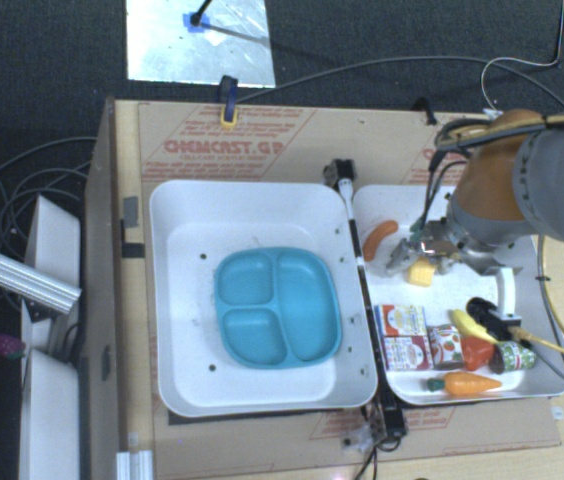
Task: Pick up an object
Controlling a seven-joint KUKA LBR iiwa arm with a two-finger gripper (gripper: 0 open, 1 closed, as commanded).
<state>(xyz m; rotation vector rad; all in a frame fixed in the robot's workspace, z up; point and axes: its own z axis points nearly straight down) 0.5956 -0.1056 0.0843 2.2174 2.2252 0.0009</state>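
Carrot [465, 383] lies in right bin [394, 200]; hand [409, 253] touches yellow block [420, 274].

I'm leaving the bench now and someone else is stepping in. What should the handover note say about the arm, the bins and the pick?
Gripper: low in the right bin, above a small yellow block; nothing visibly held.
Right bin also has a sausage, two cartons, a banana, a carrot and a dark bottle.
Left bin: blue divided plate.
Done: nothing lifted. Left: grasp and lift one object.

Arm [552, 183] cut off at right edge.
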